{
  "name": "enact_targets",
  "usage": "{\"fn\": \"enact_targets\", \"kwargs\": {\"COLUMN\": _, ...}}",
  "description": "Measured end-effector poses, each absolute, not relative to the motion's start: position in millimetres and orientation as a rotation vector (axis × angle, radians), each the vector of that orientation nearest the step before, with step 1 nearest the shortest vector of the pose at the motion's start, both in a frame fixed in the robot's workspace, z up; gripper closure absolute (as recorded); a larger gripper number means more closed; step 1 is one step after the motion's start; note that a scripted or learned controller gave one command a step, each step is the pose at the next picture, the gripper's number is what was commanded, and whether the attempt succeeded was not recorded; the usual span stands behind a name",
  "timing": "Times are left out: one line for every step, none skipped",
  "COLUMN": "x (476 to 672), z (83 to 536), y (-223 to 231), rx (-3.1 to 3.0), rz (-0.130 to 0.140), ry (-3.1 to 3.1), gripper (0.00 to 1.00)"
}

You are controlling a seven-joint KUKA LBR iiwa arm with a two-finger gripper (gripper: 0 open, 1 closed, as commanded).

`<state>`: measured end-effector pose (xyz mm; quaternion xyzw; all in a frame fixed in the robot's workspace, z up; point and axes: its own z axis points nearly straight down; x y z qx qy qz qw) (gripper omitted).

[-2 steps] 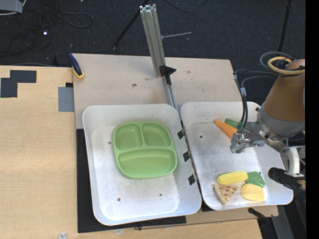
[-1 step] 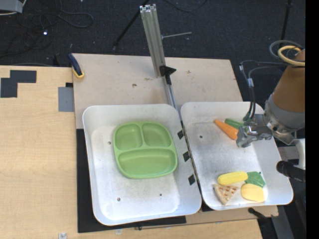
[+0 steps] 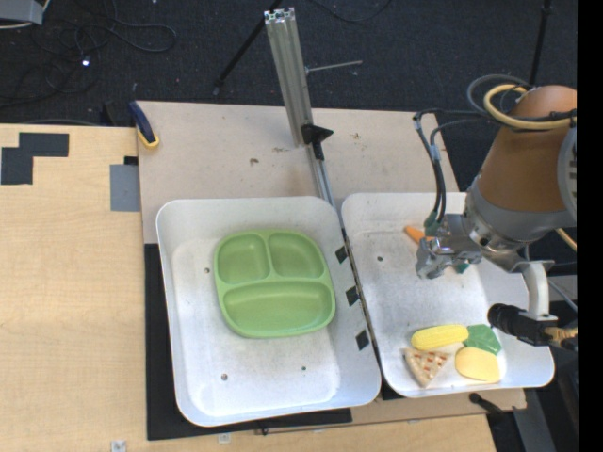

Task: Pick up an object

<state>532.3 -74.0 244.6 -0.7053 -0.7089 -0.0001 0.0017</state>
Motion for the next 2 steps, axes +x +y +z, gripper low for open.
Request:
{"fn": "enact_targets", "kwargs": {"x": 539.7, "z": 244, "y": -12, "rx": -2.212, "rz": 0.0, "ry": -2.226, "gripper": 1.0}}
{"fn": "enact_targets", "kwargs": {"x": 552.7, "z": 237, "y": 50, "rx": -2.213, "rz": 0.001, "ry": -2.226, "gripper": 1.0}}
